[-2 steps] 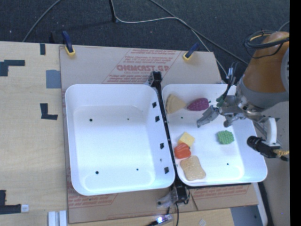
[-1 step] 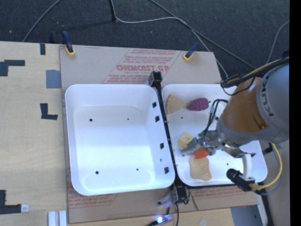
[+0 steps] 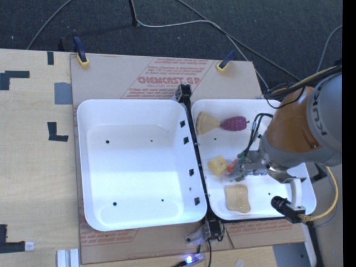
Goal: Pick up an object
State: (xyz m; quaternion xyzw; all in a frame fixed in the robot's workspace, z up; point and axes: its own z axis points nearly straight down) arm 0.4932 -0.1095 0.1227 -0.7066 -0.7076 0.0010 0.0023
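- The gripper [image 3: 238, 170] sits low in the right bin [image 3: 289, 211]; I cannot tell its jaw state.
- A yellow block [image 3: 217, 165] lies just beside it, a tan slice [image 3: 237, 198] below.
- A purple piece [image 3: 233, 123] lies near the far wall.

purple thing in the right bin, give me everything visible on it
The purple thing is a small oval lump, magenta-purple and matte, maybe a toy fruit; finer detail is too small to tell. It lies on its side on the floor of the right bin, near the far wall, long axis across the bin. A pale yellow wedge sits just left of it, close or touching. The gripper is lower down, apart from it.
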